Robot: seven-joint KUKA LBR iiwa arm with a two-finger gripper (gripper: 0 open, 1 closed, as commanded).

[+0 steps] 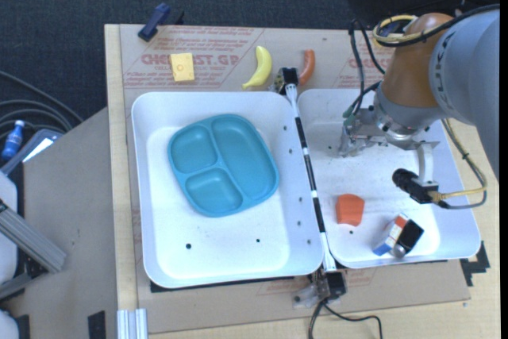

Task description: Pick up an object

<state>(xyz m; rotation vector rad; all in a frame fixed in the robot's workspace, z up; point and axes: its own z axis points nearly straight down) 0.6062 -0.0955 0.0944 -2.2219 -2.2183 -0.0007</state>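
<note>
Orange cup (349,209) lies in right bin (452,242); gripper (350,143) state unclear.

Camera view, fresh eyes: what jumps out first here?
The blue divided plate lying in the left bin grabs the eye first. Next, the grey arm with its orange band, its gripper down over the upper part of the right bin, where an orange cup sits nearer the front. A yellow banana lies on the bench behind the bins.

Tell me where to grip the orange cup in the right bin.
Grip the orange cup across its side walls, coming straight down from above. It seems to sit alone on the bin floor, with free space either side for the fingers.
</note>
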